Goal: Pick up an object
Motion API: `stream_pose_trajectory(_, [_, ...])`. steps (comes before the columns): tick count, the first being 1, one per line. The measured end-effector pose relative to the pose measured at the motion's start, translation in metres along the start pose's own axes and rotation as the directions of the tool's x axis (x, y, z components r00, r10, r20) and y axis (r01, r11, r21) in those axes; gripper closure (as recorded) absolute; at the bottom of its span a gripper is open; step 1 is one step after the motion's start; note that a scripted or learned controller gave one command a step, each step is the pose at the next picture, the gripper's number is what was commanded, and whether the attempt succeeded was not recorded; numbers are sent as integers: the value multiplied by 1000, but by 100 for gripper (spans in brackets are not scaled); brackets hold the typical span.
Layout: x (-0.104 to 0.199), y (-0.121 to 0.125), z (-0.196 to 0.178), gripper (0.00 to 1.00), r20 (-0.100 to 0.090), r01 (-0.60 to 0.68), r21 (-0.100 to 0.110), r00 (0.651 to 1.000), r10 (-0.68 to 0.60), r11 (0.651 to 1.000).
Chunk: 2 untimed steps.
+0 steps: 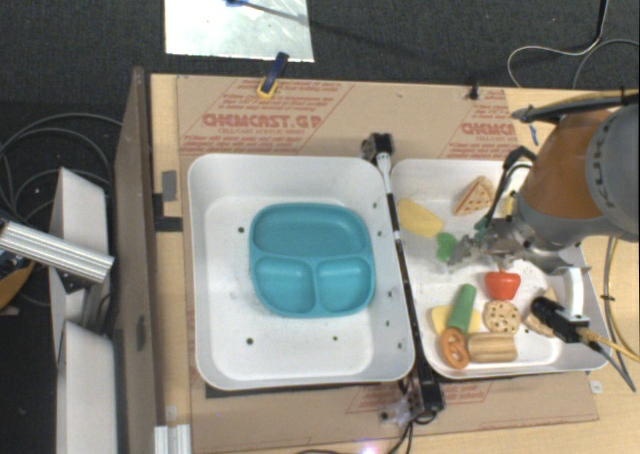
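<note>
Overhead view of a cardboard-covered bench bearing two shallow white bins side by side. Nearest the bottom edge, in the right bin, a cluster of toy foods sits at its lower part: a tan cylinder beside an orange slice, a round cracker, a green cylinder and a red piece. Just above them, mid-right of the frame, the gripper is lowered into this bin next to a small green piece; how far it is open, or whether it grips anything, cannot be told. Farther up lie a yellow piece and a tan wedge. The left bin holds a teal divided plate at its centre.
</note>
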State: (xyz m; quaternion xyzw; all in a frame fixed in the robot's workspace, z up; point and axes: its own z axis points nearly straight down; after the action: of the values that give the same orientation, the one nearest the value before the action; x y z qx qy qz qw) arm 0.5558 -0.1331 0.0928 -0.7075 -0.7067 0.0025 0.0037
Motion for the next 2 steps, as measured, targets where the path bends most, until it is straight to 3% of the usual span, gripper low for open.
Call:
stream_pose_trajectory(1, [-20,-56,10,0,1,-2,-6,1000,2,1000])
stream_pose_trajectory(2, [-19,-52,-3,100,2,2,-15,1000,-2,1000])
